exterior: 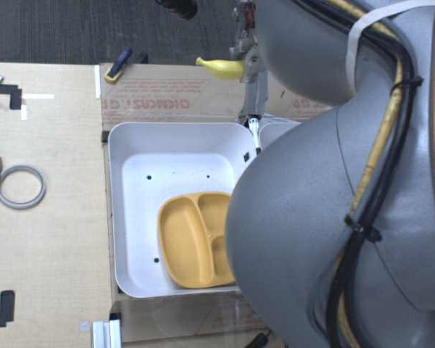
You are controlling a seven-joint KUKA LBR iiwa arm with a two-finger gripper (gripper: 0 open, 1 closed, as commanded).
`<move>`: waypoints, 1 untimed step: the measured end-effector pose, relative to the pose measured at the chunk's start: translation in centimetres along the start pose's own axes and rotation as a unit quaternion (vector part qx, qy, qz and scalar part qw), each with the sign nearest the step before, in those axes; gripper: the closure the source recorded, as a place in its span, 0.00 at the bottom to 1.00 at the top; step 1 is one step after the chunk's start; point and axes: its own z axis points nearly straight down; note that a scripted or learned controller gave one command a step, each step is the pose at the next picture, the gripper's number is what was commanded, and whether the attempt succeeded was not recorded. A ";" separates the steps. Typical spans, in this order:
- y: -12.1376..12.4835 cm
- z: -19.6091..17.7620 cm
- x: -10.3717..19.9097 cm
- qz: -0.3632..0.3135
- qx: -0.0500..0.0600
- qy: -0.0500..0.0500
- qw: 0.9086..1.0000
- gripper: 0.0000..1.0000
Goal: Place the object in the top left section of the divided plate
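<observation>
One small yellow object point(219, 67), long and curved like a banana, up at 12 o'clock, over the brown cardboard point(167, 96) behind the bins. Touching the gripper point(245, 62) at its right end. Cannot tell if gripper is open, closed, or really holding it.

Likely step in hand: carrying the object toward the plate, or only just picking it up. Not placed yet.

Yellow divided plate point(192, 245) low in the left bin point(116, 194), toward 6 o'clock from the object. Right part of plate hidden under the big grey arm point(326, 216). One long section on the 9 o'clock side, smaller ones on the 3 o'clock side.

Next move, as a guess: bring the object toward 6 o'clock, over the bin wall, then down into the plate's section at about 10 o'clock.

Plenty of open white floor in the bin at 12 o'clock of the plate. Careful with the bin's far rim and the wall shared with the second bin point(279, 130).
</observation>
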 end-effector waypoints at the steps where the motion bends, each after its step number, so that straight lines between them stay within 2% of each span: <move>1: 0.2 -0.8 0.0 0.002 0.000 -0.002 1.000 1.00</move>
